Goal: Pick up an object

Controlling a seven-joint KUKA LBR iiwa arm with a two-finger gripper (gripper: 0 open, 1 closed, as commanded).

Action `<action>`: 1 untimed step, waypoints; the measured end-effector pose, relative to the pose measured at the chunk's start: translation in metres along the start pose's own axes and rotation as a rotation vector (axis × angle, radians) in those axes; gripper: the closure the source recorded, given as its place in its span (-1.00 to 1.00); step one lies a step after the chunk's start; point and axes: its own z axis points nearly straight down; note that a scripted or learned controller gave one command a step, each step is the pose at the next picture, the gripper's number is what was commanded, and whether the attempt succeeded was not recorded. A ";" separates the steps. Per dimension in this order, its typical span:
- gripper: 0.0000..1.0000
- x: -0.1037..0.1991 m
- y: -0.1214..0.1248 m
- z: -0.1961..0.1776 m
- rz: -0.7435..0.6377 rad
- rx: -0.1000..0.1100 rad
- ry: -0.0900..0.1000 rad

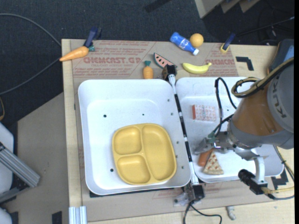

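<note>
The gripper [209, 146] hangs low in the right bin [205, 90], and I cannot tell its state. The sausage [203, 158] lies just below it, touching the pizza slice [213, 164], its long axis running up toward the gripper.

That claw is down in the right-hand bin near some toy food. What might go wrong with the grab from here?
The gripper sits low by the bin's inner wall, right over an orange sausage-like toy that touches a pizza slice. It may nudge both and lift neither, or pinch the wrong one. The two toys lie close to the right bin edge, so the gripper may scrape the wall. The loose black cable could snag as the arm lifts.
</note>
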 end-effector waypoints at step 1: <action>-1.00 -0.111 0.035 -0.001 0.002 -0.002 -0.004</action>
